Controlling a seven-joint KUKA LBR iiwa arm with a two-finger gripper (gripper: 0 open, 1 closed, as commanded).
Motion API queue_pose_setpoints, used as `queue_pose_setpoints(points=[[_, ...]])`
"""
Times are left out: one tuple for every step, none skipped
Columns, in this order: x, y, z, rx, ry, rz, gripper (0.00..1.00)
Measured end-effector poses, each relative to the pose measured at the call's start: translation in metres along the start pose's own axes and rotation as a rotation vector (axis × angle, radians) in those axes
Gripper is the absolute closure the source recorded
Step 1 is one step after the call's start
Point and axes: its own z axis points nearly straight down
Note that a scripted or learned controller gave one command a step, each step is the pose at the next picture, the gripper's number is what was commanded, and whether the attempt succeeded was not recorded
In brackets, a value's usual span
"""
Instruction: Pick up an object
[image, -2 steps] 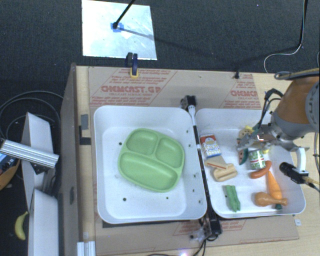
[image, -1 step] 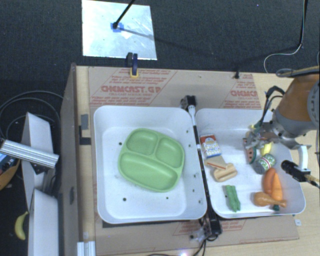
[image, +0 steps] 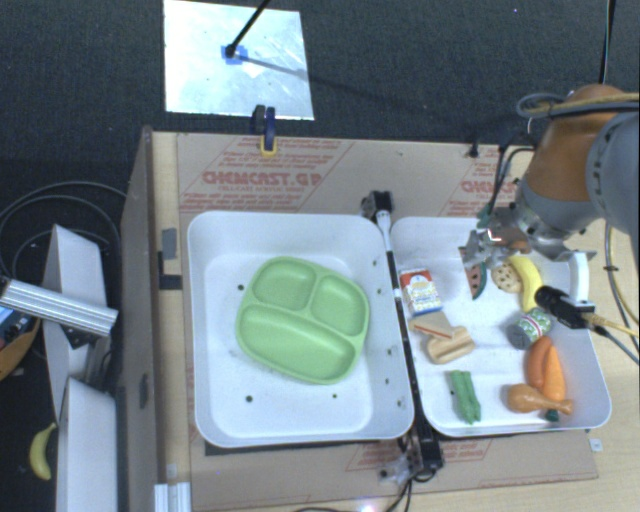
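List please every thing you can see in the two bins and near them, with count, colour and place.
bins: 2, white, side by side on bench
divided plate: 1, green, left bin
carton: 1, red and white, right bin, upper left
sandwich: 1, tan, below carton
green vegetable: 1, green, right bin, bottom
banana: 1, yellow, right bin, upper right
can: 1, green and white, below banana
carrot: 1, orange, right side
drumstick: 1, orange-brown, bottom right corner
arm: 1, grey and orange, from right
hand: 1, over right bin's top

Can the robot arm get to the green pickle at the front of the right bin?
Probably yes: the green pickle lies alone on bare bin floor, nothing on top, and the arm already hangs over that bin.
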Motion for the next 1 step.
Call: queue_pose_setpoints(points=[[0.097,0.0143,-0.0301,0.002,0.002,-0.003,1.0]])
